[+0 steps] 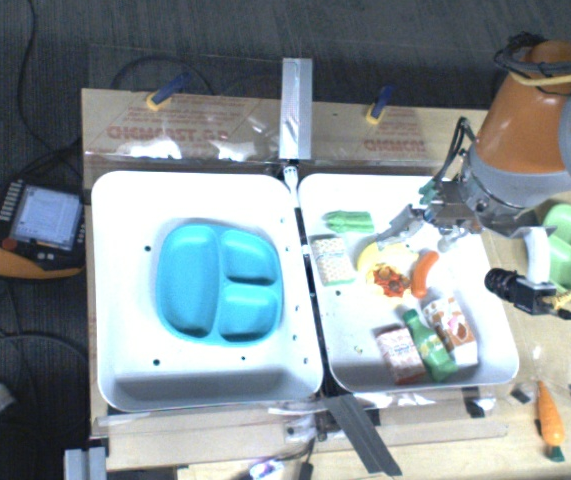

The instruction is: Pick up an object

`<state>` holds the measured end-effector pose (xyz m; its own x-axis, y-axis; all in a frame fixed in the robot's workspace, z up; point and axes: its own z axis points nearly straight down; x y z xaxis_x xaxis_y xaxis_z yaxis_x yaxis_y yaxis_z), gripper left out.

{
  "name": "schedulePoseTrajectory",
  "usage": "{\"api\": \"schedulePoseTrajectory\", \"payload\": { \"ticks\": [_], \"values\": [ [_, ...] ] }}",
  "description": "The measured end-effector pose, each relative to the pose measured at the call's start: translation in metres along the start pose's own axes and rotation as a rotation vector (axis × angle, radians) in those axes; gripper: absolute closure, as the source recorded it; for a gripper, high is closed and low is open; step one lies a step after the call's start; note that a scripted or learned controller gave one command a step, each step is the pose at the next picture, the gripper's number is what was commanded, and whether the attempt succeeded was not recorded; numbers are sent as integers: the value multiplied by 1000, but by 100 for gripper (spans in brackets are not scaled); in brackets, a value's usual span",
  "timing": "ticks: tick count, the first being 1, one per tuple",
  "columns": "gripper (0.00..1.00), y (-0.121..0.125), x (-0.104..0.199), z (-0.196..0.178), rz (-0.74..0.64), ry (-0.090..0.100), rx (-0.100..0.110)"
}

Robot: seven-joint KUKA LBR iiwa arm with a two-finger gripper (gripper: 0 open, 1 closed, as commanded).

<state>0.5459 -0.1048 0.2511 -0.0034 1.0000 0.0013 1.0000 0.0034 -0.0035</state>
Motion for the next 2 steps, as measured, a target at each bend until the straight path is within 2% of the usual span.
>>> {"api": "schedulePoseTrajectory", "payload": {
  "ticks": [1,2],
  "values": [
    [0,7,-48,90,44,-1,1],
    [0,48,-69,148,52,-8,-24]
  ]
}}
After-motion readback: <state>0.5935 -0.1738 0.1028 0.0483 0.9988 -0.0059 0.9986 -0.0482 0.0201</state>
